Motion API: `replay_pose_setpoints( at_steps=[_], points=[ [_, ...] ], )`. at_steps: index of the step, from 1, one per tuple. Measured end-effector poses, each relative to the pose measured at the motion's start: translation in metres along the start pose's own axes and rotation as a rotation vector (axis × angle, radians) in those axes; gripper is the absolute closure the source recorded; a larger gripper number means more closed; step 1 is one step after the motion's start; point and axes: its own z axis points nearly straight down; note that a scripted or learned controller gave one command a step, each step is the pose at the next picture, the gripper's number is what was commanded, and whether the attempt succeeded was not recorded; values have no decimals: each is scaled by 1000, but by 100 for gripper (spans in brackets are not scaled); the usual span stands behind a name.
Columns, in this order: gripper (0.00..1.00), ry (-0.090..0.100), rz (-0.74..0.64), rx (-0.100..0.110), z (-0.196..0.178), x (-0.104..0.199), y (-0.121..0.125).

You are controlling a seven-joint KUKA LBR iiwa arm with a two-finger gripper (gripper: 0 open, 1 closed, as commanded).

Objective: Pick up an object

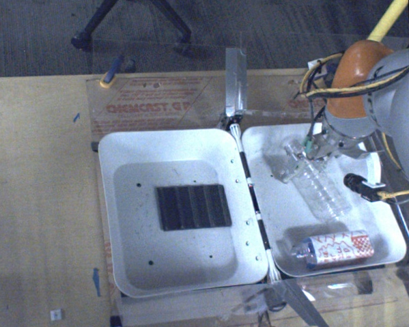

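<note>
Two white bins sit side by side on a tan bench (42, 202), the left bin (114, 198) at 9 o'clock of the view and the right bin (279, 220) at 3 o'clock, their rims touching down the middle. The grey arm (392, 95) enters at 2 o'clock, its orange band (353, 63) above the far rim of the right bin.

A dark ribbed panel (193, 206) lies flat at the centre of the left bin, well apart from the walls.

In the right bin a clear plastic bottle (322, 187) lies on its side, running from 11 o'clock down to 5 o'clock across the floor. A can (335, 248) with a red-and-white pattern lies on its side at the bin's 6 o'clock, near the front wall and just clear of the bottle's lower end.

The gripper (312, 150) hangs over the bottle's 11 o'clock end, close to or touching the clear plastic. Whether the claw is released or clenched cannot be told, nor whether it grasps the bottle.
</note>
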Motion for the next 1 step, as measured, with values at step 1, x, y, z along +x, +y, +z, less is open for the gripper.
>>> replay_pose_setpoints(
  at_steps=[1],
  points=[
    [0, -4, -25, -13, 0, 9, 1]
  ],
)
